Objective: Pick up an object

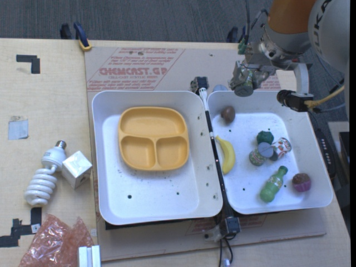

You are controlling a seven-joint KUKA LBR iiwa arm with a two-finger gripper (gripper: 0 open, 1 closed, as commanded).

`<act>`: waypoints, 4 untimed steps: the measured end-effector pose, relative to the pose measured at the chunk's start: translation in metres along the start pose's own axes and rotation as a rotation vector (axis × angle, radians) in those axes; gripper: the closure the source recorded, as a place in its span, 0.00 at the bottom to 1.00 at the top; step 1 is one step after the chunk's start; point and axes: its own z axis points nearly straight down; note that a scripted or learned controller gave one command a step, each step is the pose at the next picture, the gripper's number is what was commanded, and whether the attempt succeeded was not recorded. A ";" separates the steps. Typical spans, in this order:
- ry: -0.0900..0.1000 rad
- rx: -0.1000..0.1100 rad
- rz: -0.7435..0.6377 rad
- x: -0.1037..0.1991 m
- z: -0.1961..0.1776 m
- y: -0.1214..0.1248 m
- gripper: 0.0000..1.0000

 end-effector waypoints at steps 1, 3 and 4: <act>0.000 0.000 0.003 -0.021 -0.010 0.000 1.00; 0.000 0.000 0.000 0.014 0.007 0.000 1.00; 0.000 0.000 0.000 0.025 -0.014 0.000 1.00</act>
